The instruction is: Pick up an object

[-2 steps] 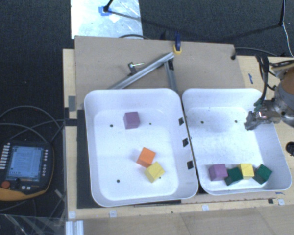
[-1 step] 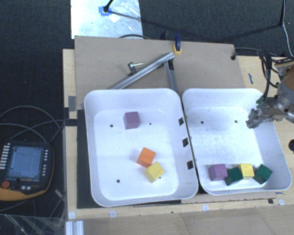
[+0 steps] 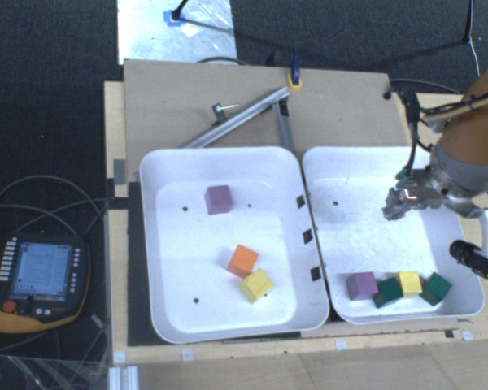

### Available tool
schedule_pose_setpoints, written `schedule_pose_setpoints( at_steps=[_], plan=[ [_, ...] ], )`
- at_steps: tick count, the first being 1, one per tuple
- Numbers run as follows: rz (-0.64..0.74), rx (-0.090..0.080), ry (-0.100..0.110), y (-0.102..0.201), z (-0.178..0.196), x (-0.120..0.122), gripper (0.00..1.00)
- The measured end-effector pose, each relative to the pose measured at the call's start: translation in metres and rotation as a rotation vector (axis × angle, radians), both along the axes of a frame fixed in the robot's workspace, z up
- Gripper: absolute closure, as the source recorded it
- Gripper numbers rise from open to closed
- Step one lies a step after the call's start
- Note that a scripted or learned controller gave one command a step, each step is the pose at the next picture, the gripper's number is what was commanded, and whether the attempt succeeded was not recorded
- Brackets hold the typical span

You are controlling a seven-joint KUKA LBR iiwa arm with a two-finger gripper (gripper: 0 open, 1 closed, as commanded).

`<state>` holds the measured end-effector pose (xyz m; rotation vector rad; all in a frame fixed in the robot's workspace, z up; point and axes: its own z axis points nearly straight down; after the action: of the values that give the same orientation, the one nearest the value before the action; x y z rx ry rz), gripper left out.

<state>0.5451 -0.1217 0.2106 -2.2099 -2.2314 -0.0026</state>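
1. The bench (image 3: pixel 252 104) lies under me, brown, bearing both bins.
2. The right bin (image 3: pixel 342 165) is the one my fingers (image 3: pixel 396 205) hang over, near its far right part; whether they are open or closed I cannot tell.
3. The left bin (image 3: pixel 159 242) sits well to the left of my fingers.
4. Nearer the camera than my fingers, along the right bin's front wall: a purple block (image 3: pixel 362 284), a dark green block (image 3: pixel 385 292), a yellow block (image 3: pixel 410 282), another green block (image 3: pixel 436 287).
5. Far left of my fingers, in the left bin: a purple cube (image 3: pixel 219 199), an orange cube (image 3: pixel 242 260) and a yellow cube (image 3: pixel 257 285), these two touching.
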Motion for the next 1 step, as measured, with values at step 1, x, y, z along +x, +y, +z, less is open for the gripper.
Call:
schedule_pose_setpoints(
  at_steps=[1],
  plan=[
    [0.001, 0.001, 0.001, 0.0544, -0.0051, -0.0118, 1.00]
  ],
)
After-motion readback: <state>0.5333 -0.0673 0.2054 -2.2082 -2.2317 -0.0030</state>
